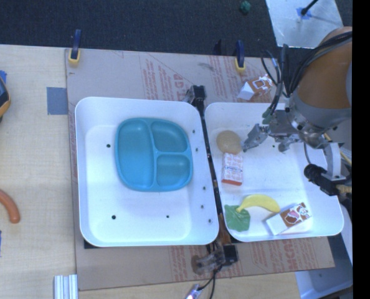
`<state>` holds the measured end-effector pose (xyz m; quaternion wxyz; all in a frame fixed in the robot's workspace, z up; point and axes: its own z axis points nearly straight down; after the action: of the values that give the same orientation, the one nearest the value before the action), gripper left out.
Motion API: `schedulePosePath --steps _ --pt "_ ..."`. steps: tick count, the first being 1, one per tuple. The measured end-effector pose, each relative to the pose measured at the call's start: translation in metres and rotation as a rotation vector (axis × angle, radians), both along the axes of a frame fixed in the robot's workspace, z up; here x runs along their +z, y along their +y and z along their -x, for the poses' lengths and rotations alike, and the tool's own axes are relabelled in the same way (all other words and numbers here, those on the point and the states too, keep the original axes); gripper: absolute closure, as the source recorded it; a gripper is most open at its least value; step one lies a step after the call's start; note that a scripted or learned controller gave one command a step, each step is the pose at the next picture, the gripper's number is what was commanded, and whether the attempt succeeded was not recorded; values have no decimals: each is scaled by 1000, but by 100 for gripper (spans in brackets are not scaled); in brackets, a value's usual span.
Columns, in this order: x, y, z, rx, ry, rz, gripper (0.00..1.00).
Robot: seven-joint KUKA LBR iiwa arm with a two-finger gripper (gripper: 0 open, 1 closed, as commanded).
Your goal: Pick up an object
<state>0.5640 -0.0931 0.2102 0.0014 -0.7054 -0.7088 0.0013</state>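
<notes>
End effector (255, 137) seen in right bin (334, 229), poised just beside tan round object (229, 141); finger state cannot be told (nothing seen grasped). Tan object judged light, firm, rounded; grip across its middle advised. Carton (232, 168), banana (260, 203) lie nearby.

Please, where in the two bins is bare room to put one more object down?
Left bin: bare floor below the blue divided plate, toward the near rim. Right bin: a patch between the small carton and the bin's right wall. Crowded: its near edge, with green piece, banana, packet.
</notes>
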Motion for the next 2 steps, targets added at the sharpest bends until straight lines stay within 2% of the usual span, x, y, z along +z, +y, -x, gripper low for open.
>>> schedulePosePath --steps 1,2 --pt "-115 -3 -23 -1 -8 1 0" --pt "-118 -10 -75 -1 -2 0 0"
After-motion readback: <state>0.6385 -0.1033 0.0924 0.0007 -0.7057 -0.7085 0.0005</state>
